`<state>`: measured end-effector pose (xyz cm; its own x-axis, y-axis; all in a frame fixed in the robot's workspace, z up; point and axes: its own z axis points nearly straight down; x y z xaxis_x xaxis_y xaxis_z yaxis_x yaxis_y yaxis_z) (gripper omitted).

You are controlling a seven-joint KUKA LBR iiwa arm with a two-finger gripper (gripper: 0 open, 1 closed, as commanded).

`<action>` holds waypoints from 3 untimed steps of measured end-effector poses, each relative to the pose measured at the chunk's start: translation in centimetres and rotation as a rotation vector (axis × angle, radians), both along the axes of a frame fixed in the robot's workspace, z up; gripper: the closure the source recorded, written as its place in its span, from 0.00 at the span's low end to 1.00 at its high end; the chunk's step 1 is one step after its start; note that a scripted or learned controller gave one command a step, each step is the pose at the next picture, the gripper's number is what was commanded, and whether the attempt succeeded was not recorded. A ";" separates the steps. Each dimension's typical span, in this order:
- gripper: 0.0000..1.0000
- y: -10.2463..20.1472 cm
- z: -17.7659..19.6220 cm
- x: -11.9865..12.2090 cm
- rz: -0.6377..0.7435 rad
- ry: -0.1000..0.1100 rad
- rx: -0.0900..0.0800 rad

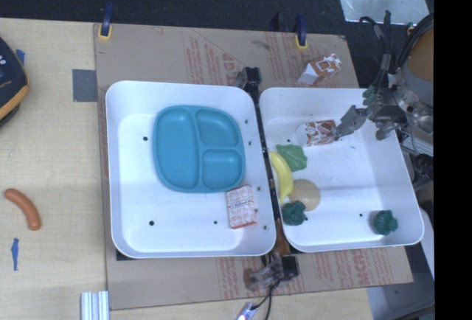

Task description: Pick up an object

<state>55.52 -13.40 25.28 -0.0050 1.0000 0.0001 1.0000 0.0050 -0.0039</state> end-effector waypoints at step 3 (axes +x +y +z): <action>0.00 2.7 -16.2 0.5 0.000 0.002 0.000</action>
<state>56.06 -10.65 9.09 -0.0047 1.0000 -0.0002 1.0000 0.0047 -0.0059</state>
